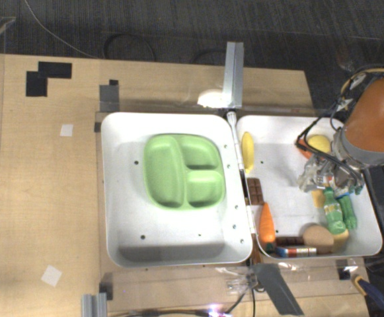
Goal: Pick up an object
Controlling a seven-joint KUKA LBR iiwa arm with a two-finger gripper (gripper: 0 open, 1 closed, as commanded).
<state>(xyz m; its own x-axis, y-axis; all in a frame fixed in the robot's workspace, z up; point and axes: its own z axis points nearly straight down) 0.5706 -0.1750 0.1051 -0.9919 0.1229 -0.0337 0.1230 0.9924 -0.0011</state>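
Observation:
My gripper hangs low over the right side of the right bin, under the grey arm with its orange band. Right below it lie a green bottle-like object and a small yellow piece. A yellow lemon-like object sits just behind the gripper. Along the bin's left wall lie a yellow banana, a brown chocolate bar and an orange carrot. A tan potato-like object and a dark marker rest at the front.
The left bin holds a green divided tray. A metal post rises behind the wall between the bins. Cables run around the arm at the right.

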